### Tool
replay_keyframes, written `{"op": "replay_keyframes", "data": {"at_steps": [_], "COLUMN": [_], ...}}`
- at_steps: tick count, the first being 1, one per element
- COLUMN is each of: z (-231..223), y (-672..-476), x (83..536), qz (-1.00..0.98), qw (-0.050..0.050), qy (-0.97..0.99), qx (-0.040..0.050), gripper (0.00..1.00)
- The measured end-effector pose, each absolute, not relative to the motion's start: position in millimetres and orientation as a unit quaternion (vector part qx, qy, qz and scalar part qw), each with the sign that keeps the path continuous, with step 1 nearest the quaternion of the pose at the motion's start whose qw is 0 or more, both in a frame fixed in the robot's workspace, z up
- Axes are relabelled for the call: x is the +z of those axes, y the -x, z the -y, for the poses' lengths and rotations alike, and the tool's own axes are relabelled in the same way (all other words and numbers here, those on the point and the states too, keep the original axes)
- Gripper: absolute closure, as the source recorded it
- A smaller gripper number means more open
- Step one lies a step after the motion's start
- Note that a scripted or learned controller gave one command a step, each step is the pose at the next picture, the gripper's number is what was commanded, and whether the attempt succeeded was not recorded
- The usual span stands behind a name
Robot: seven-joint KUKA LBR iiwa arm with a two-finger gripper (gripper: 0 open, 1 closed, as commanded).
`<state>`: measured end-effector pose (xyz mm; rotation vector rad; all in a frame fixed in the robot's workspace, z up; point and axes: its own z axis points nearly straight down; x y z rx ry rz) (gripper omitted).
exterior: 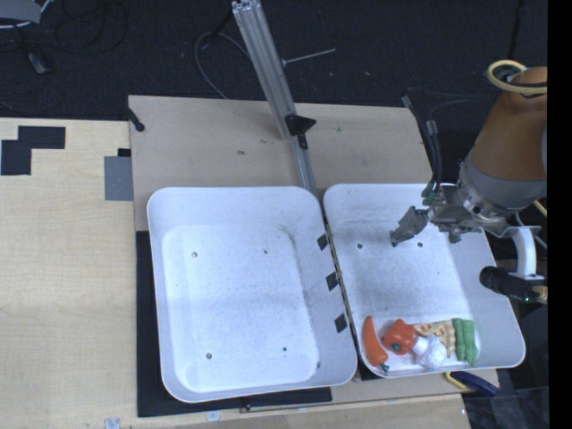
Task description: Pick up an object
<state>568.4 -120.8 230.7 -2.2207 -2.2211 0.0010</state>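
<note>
Arm (pixel 509 146) is coloured orange above a grey wrist band; a dark metal gripper (pixel 409 229) is fitted, and cream and black cables are attached.

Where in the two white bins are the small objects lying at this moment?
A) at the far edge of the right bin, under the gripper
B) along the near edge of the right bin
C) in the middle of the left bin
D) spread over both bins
B: the orange piece, the red piece and the green piece lie in a cluster along the near edge of the right bin, well apart from the gripper.
</note>
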Motion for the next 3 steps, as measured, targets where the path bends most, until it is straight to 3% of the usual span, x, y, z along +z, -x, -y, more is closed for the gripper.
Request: {"op": "replay_keyframes", "data": {"at_steps": [1, 2, 3], "z": [102.0, 103.0, 11.6], "y": [-530.1, -532.2, -518.2], "x": [84.1, 98.3, 190.6], "qz": [0.707, 0.707, 0.710], "qw": [0.002, -0.001, -0.002], "qy": [0.707, 0.708, 0.704], "qx": [0.0011, -0.0013, -0.0034], "gripper": [0.00, 1.00, 1.00]}}
